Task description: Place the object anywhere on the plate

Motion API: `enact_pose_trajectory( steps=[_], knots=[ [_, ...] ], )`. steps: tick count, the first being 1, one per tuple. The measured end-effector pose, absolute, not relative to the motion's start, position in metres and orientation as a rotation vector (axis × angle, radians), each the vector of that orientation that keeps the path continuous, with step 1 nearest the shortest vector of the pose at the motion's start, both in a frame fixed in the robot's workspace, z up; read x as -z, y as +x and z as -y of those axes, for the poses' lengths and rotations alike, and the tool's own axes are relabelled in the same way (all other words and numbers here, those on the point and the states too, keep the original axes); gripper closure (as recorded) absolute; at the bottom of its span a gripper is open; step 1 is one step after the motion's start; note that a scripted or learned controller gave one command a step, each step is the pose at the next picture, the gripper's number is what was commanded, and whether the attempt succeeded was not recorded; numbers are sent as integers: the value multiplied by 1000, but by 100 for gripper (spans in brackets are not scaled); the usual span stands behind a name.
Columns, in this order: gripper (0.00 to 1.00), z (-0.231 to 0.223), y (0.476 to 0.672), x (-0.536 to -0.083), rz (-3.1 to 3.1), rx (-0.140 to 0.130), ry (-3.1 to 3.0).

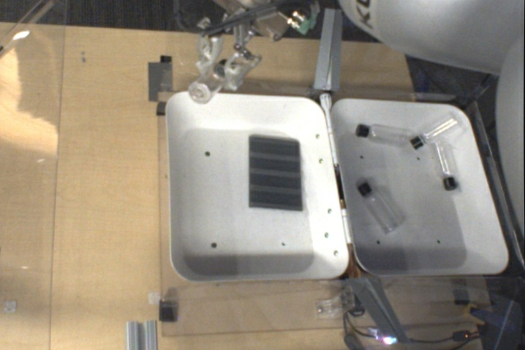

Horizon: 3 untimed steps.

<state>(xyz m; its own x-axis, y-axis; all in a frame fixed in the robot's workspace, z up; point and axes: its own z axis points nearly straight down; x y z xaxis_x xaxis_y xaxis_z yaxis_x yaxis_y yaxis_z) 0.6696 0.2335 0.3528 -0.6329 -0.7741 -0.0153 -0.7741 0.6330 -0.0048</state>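
Note:
The dark ribbed rectangular plate lies flat in the middle of the left white bin. My gripper hangs above that bin's far left corner, beyond its rim and up-left of the plate. A clear vial sits tilted between its fingers, with its round end sticking out to the lower left over the bin's corner. The gripper is shut on the vial.
The right bin holds three clear vials with black caps: one at the back, one at the right, one in the middle. A grey upright post stands behind the seam between the bins. A small black block sits on the bench left of the gripper.

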Motion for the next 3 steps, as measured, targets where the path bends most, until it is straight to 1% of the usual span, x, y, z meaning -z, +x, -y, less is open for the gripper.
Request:
enact_pose_trajectory(
  steps=[1,2,3],
  knots=[
    [100,-215,670,-313,-3070,-5,-621],
    [100,-235,669,-235,-3134,-7,25],
    [100,-236,669,-282,-3128,-9,129]
  ],
)
